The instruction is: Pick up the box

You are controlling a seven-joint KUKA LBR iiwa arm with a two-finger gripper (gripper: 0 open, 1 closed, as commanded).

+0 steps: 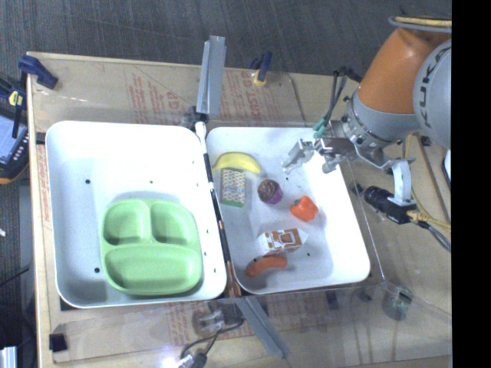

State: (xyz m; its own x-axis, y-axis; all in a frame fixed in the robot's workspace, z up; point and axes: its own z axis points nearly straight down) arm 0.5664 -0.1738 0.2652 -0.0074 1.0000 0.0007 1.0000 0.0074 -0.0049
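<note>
Arm reaches in from 3 o'clock. The gripper [309, 153] hangs over the upper right part of the right bin [349, 263], fingers apart with nothing between them, tips pointing toward 9 o'clock.

The box [283, 241], a small white and brown carton, lies flat on the floor of the right bin toward 6 o'clock, well below the gripper.

Neighbours: a sausage [266, 265] just beside the carton at its 7 o'clock, an orange pepper-like piece [304, 208] near its 1 o'clock, and a dark purple round item [269, 191] farther up. A banana [237, 162] and a mesh-patterned packet [233, 186] sit by the bin's left wall. A green divided tray [151, 245] lies in the left bin [69, 148].

Judgement: approach not yet made. To do it well, travel toward 6 o'clock, centre over the carton, and turn the wrist so the fingers straddle its short sides. Descend clear of the sausage; a finger landing there could nudge the carton away. Close only when the tips are low beside it.
</note>
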